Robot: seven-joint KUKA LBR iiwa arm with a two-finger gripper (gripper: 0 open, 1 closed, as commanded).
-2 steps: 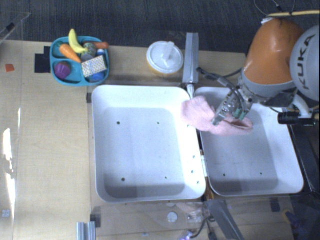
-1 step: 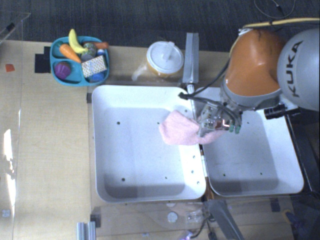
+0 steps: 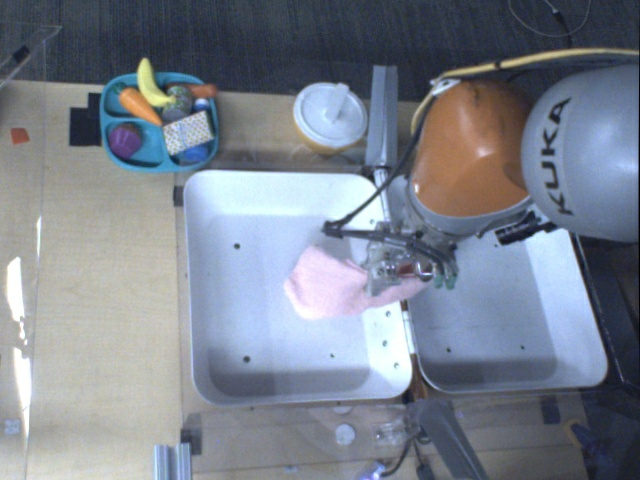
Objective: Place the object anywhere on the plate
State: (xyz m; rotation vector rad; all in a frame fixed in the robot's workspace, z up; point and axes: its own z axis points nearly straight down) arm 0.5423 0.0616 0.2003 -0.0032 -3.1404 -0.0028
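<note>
While the arm (image 3: 500, 158) reaches in from the right, the claw (image 3: 400, 265) sits low over the right edge of the left bin (image 3: 230, 358), close to the wall shared with the right bin (image 3: 520, 358).

Item 1, pink cloth (image 3: 325, 283): a soft, crumpled piece lying in the left bin, right of centre. Its right end lies under the claw and seems bunched there, touching or nearly touching it. Whether that end is pinched, or how wide the claw stands, cannot be told; the wrist hardware and cables hide the tips.

Item 2, plate: judged to be the blue divided tray (image 3: 152, 123) at the table's (image 3: 90, 298) far left corner, well apart from both bins. It carries toy food: a banana (image 3: 150, 83), a carrot (image 3: 138, 105), a purple piece (image 3: 125, 140) and a patterned block (image 3: 188, 131).

Item 3, white lidded cup (image 3: 331, 116): stands on the table just behind the left bin; no part in the task.

Status: early. The cloth rests on the bin floor, not lifted, and nowhere near the tray. Remaining, by judgement: a secure hold on the cloth, a lift clear of the bin wall, a carry across to the far left corner, and a release onto the tray. Limp fabric may slip or trail during the carry.
</note>
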